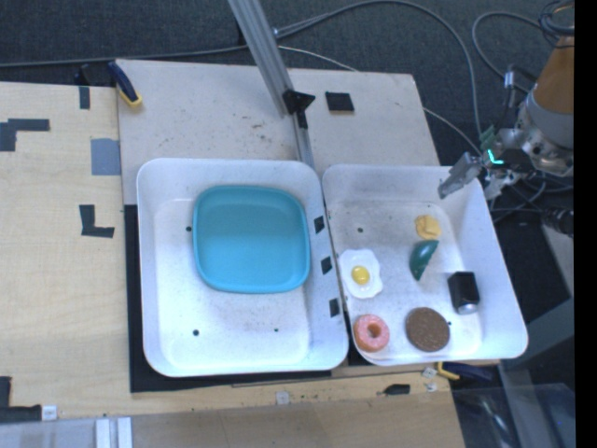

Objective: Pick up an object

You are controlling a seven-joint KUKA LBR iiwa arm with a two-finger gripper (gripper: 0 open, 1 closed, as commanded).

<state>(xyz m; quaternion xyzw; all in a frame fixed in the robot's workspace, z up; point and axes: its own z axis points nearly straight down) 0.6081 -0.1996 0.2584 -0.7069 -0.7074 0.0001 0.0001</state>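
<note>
While my arm is reaching in from the right, my hand point(464, 173) is hovering over the right bin's point(499, 278) upper right rim; I cannot tell its state. Nothing is showing in its grip. Lying in that bin: yellow piece point(427, 226), teal piece point(423, 259), black block point(464, 291), fried egg point(360, 274), pink donut point(371, 332), brown disc point(427, 329). A blue plate point(251, 239) is sitting in the left bin point(166, 278).

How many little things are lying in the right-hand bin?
6: a fried egg, pink donut, brown cookie, black block, teal piece and yellow piece. Nothing seems hidden.
</note>
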